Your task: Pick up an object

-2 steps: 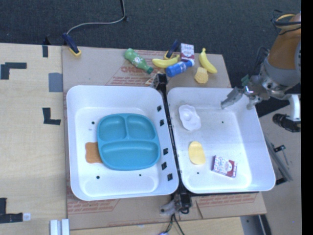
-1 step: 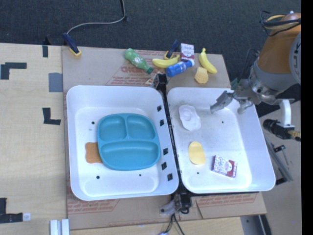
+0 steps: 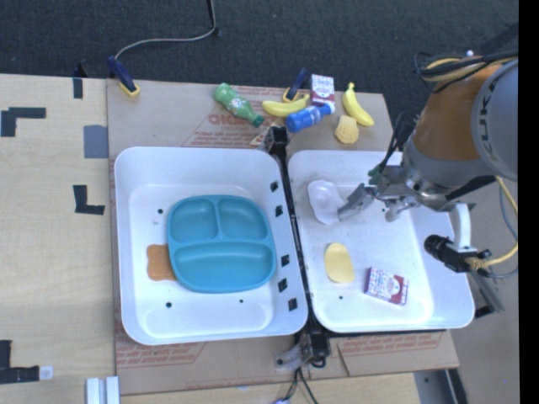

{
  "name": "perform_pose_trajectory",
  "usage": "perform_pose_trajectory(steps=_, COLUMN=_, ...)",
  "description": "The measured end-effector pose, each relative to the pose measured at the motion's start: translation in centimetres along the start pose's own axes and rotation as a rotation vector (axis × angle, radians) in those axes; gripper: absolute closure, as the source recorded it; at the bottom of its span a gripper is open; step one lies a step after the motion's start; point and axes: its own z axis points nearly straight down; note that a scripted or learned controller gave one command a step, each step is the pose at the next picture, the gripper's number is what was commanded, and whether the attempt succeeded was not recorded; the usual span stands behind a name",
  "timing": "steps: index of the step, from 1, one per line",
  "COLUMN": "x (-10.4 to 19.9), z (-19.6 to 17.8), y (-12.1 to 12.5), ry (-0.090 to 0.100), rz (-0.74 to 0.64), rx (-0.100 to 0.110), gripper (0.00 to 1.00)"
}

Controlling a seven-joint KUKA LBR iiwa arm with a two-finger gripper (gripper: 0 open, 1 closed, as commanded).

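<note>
White plastic first: two shallow bins sit side by side on the desk [image 3: 50,225], their inner rims touching along a dark seam. Biggest piece in play is the left bin [image 3: 135,251], and most of its floor is covered by a blue divided plate [image 3: 221,242] — open floor remains only as a band around it, widest along the near edge. An orange-brown slab [image 3: 157,262] pokes out from under the plate's left side.

Over to the right bin [image 3: 438,305], where the grey arm [image 3: 459,120] reaches in from the right. Its tool [image 3: 376,202] hangs over the upper middle of the bin, fingers spread apart with nothing between them; one finger [image 3: 354,202] points at a crumpled clear wrapper [image 3: 322,199] just beside it, near the seam. A yellow lump [image 3: 339,263] lies well clear toward the middle, and a small red-and-white box [image 3: 386,286] sits near the front rim — bare floor between them.

Beyond the back rims, on the cardboard: a green bottle [image 3: 237,104], two bananas [image 3: 285,106], a blue bottle [image 3: 305,118], a small carton [image 3: 322,87], all bunched close together.
</note>
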Motion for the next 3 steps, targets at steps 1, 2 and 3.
perform_pose_trajectory(steps=1, x=1.1, z=11.0, y=-3.1, ry=0.001, rz=0.001, rx=-0.003, gripper=0.0)
perform_pose_trajectory(steps=2, x=3.5, z=1.0, y=4.5, ry=-0.001, rz=0.0, rx=-0.004, gripper=0.0)
perform_pose_trajectory(steps=3, x=5.5, z=1.1, y=-0.1, ry=-0.001, rz=0.001, rx=-0.001, gripper=0.0)
